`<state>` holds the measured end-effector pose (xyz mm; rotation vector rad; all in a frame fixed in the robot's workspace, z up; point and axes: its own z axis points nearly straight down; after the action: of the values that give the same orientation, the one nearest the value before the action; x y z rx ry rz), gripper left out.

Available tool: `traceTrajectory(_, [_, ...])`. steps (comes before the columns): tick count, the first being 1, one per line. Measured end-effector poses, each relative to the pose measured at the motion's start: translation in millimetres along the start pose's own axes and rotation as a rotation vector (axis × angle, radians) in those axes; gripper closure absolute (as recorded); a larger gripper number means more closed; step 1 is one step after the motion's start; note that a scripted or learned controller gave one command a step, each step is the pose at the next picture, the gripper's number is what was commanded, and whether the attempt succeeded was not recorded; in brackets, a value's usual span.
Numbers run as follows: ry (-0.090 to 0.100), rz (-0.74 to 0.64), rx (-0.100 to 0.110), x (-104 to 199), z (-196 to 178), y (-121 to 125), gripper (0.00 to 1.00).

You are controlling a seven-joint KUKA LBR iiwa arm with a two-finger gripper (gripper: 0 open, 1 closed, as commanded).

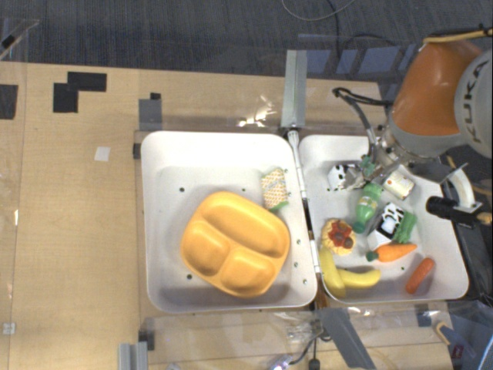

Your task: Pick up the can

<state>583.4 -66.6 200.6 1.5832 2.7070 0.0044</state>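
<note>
In the right bin, a small white can with an orange end lies on its side near the back. My gripper hangs low just left of it, above the top of a green bottle. The wrist hides part of the can and whatever is directly under the gripper. I see nothing lifted off the bin floor.
The right bin also holds a black-and-white toy, a green-and-black carton, a carrot, an orange sausage-shaped piece, a banana and a red-and-yellow toy. A yellow divided plate and a patterned packet lie in the left bin.
</note>
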Motion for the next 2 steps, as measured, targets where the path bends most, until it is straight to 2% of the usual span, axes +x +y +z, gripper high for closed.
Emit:
traceTrajectory(1, [0.000, -0.349, -0.001, 33, 14, -36, 1.00])
traceTrajectory(2, [0.000, -0.763, -0.002, 89, 14, -59, 1.00])
